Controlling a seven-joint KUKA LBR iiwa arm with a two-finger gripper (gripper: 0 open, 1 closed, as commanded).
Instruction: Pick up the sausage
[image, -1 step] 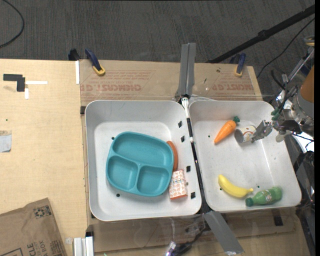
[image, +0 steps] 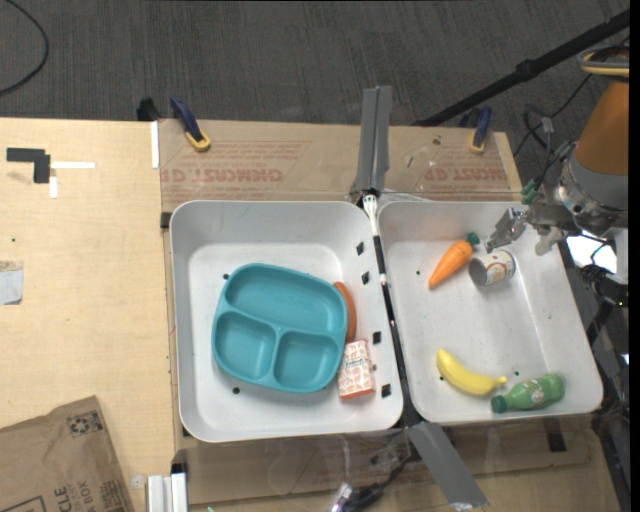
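- The sausage (image: 345, 305) lies in the left bin (image: 190, 330) — a reddish-orange sliver squeezed between the right rim of the teal divided plate (image: 275, 325) and the bin's right wall, with most of it hidden under the plate's edge.
- A small carton (image: 357, 371) stands just near of the sausage, touching the plate's near right corner.
- The gripper (image: 510, 228) hangs over the far right part of the right bin (image: 560, 330), close to a small tin (image: 492, 268) and the carrot (image: 451, 261); whether its claw is wide or narrow I cannot tell at this size.
- The banana (image: 468, 374) and green bottle (image: 528, 393) lie along the near side of the right bin, well apart from the sausage.
- To do this step well, the arm should cross left over the divider and come down with the fingers set across the sausage's width — clear of plate rim and carton.
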